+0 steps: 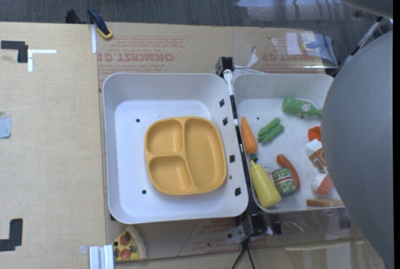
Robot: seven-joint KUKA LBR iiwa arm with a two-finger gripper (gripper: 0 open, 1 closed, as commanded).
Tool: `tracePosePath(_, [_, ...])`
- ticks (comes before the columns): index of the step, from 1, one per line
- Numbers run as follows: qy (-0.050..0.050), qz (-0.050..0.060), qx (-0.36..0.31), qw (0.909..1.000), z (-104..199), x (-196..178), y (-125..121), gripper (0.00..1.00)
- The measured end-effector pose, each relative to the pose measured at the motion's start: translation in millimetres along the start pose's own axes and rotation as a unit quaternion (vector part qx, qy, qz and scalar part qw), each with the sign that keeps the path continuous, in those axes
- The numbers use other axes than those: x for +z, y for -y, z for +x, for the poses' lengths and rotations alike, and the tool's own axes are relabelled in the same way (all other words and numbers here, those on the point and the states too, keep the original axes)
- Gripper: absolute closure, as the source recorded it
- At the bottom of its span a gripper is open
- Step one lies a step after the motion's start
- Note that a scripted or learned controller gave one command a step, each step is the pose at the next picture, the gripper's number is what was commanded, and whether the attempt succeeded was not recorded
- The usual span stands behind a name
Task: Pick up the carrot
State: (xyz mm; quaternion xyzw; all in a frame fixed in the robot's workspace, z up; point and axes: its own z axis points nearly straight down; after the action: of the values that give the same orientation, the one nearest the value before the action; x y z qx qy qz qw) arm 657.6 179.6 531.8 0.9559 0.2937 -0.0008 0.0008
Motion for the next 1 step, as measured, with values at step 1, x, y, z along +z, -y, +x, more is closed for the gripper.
tracePosePath(1, [0.0,0.0,0.0,1.0,0.0,-0.1,0.2,0.0])
